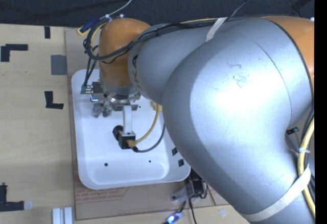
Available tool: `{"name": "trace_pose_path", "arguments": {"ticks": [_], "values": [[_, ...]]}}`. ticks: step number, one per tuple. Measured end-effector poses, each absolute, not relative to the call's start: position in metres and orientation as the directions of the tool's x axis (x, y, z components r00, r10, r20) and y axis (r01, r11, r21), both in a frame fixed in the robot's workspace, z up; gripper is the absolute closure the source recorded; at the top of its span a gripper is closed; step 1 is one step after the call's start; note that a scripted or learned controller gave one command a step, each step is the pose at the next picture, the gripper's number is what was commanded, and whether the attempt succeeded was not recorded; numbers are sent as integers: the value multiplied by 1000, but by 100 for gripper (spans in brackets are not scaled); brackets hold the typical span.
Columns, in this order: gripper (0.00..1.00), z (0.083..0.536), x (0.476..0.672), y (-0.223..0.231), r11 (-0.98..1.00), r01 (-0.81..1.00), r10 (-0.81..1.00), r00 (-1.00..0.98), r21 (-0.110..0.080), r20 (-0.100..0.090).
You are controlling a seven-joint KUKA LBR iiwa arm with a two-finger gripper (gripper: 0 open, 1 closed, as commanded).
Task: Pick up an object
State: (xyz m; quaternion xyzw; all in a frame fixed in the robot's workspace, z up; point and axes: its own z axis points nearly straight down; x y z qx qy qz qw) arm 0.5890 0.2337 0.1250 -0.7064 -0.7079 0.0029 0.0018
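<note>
The jaws sit low in the far-left part of the shallow white plastic bin, tucked under the wrist of the big grey robot arm, and honestly I can't tell if they're open, shut or gripping anything. My guess is they're down there going for an object right underneath them (the wrist hides it, so no promises). The bin's bare floor has a tiny dark speck, too small to identify.
</note>
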Motion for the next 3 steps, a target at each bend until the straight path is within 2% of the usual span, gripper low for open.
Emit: {"name": "trace_pose_path", "arguments": {"ticks": [1, 2, 3], "values": [[100, 413, 650, 234, 3, 1000, 1000, -3, 18, 5], [100, 544, 668, 226, 3, 1000, 1000, -3, 15, 4], [100, 279, 633, 233, 1, 1000, 1000, -1, -18, -7]]}}
